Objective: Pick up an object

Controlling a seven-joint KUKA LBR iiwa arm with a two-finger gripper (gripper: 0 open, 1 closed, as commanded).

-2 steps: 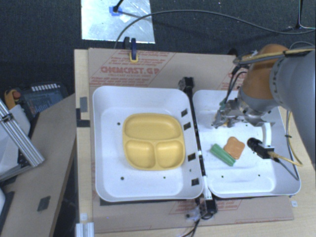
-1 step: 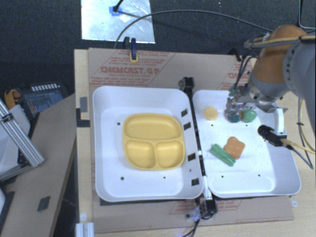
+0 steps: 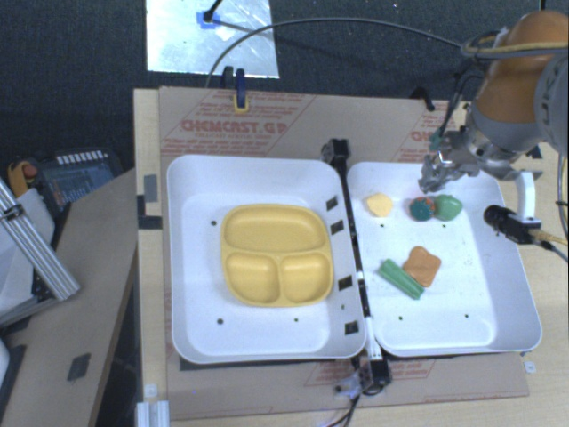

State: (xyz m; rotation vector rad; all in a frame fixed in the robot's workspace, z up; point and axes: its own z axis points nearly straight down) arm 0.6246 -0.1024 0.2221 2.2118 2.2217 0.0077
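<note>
Your likeliest target is the green round piece (image 3: 448, 206) in the far part of the right bin (image 3: 498, 318), touching a smaller reddish-and-teal piece (image 3: 421, 209) on its left. The gripper (image 3: 431, 179) hangs just above that pair, toward their far-left side, and nothing shows between its fingers; whether they are spread or closed you cannot tell from this angle.

A little to the left lies a pale yellow piece (image 3: 379, 205), apart from the pair. Nearer to you, mid-bin, an orange toast-like piece (image 3: 422, 265) rests against a green stick (image 3: 400, 278). The left bin (image 3: 191, 265) bears a yellow divided tray (image 3: 276, 254).

Watch the touching pair. Because they sit pressed together, a descent between them could wedge the fingers onto both, or nudge one away and close on air. The green piece looks rounded, so an off-centre pinch may squirt it sideways toward the far wall. The gripper also seems set nearer the reddish piece than the green one, so you may get the smaller item instead.
</note>
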